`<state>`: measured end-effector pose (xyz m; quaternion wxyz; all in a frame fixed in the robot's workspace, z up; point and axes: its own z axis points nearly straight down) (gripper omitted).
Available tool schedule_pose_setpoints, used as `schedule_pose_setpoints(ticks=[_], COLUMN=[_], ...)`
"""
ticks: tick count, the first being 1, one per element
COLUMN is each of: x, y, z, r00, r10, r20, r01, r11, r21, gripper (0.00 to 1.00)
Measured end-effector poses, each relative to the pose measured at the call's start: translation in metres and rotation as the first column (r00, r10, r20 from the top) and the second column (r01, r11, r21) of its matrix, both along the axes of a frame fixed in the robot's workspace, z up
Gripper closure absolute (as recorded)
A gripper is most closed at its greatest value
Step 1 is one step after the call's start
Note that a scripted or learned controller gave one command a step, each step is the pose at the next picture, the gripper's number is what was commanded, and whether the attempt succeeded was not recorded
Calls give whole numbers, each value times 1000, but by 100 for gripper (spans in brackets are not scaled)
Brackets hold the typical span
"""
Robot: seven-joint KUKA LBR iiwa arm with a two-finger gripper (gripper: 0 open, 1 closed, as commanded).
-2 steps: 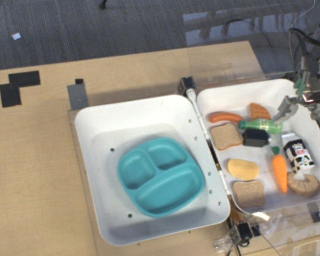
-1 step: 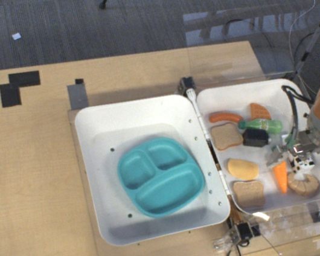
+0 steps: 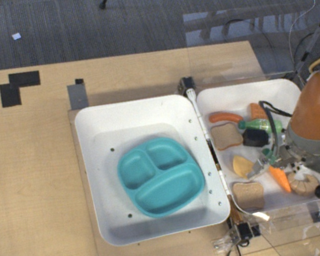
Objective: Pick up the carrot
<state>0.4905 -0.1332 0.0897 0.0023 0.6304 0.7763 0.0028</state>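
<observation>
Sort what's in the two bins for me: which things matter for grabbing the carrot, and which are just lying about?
Part of the job:
- carrot, in the right bin, near its lower edge
- gripper, just above the carrot

Just lying about:
- teal divided plate in the left bin
- hot dog
- two bread slices
- yellow wedge
- doughnut-like round

Single fixed camera above bench (image 3: 34,177), angled down on both bins (image 3: 139,112).
</observation>
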Motion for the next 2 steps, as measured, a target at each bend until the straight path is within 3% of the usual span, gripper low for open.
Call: schedule_pose_setpoints(ticks=[1,2], x=[4,55], y=[1,56], z=[12,97], r00=[1000,941], r10=[2,-337], r20=[10,3], r01=[-2,337], r11=[1000,941], r21=[-1,3], gripper=[100,100])
